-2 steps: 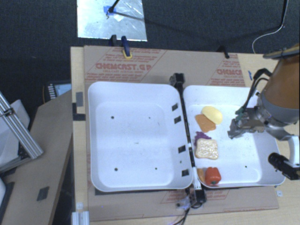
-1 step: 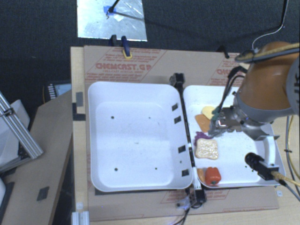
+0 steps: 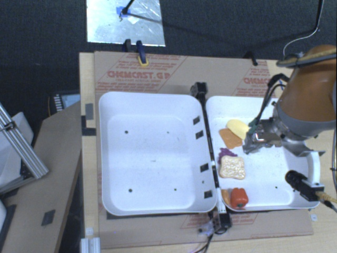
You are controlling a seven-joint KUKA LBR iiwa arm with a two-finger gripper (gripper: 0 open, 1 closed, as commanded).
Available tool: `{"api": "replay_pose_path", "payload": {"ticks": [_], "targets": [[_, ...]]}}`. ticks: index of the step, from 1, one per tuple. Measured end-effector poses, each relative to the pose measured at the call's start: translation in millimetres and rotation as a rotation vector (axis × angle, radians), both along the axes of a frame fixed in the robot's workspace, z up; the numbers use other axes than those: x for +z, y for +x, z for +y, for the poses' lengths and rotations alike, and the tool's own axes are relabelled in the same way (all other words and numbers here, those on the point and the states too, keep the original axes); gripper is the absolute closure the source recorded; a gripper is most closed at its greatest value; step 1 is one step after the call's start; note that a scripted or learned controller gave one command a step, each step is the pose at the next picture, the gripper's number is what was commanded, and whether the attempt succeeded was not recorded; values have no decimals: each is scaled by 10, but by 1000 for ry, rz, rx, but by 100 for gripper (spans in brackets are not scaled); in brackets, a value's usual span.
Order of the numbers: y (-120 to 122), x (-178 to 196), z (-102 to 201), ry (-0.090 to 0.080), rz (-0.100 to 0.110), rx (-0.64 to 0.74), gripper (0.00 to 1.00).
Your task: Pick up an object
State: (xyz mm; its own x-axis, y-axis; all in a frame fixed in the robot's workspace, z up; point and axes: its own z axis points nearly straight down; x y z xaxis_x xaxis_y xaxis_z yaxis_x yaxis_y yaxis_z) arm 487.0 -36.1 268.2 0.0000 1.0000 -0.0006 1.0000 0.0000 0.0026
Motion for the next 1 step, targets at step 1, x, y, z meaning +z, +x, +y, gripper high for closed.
{"api": "replay_pose_path", "payload": {"ticks": [1], "targets": [[40,418,470,2,-2,8,100]]}}
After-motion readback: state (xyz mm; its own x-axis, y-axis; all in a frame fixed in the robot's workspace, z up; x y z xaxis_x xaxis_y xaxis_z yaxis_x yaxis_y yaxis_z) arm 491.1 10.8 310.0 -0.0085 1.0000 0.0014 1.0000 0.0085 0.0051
